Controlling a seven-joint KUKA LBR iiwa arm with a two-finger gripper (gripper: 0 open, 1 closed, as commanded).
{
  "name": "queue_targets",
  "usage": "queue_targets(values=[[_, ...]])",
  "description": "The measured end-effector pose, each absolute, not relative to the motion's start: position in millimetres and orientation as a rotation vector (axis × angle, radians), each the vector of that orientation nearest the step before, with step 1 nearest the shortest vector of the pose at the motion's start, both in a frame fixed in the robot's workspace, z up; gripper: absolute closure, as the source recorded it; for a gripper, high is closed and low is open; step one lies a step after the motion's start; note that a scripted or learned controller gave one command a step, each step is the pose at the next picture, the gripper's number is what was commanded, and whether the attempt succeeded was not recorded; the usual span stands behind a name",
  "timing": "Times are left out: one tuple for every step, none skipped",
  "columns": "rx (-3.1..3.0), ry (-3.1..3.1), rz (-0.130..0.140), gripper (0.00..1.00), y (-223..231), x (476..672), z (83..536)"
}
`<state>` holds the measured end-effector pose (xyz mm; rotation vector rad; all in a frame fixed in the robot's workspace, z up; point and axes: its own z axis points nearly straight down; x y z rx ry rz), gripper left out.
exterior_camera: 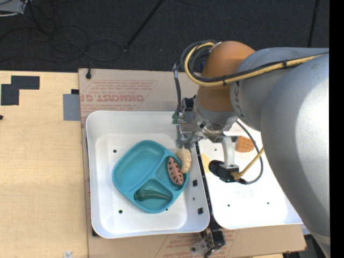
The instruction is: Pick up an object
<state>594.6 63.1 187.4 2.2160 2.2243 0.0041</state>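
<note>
A teal divided plate (pixel 141 172) lies tilted in the left white bin (pixel 102 144). A pink ridged piece (pixel 174 171) rests on the plate's right rim, and a cream, banana-like piece (pixel 185 159) sits just right of it. My gripper (pixel 184 140) hangs directly above the cream piece, near the wall between the two bins. Its fingers point down and are mostly hidden by the wrist. An orange piece (pixel 244 144) lies in the right bin (pixel 252 203), partly hidden behind the arm.
The large grey arm covers much of the right bin. A black cable and connector (pixel 223 171) dangle from the wrist over that bin. A cardboard sheet (pixel 123 93) lies under both bins, with wooden bench to the left.
</note>
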Motion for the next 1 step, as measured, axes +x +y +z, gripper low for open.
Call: queue_targets(values=[[2.230, 2.216, -0.008, 1.00, -10.5, 566.6, 201.4]])
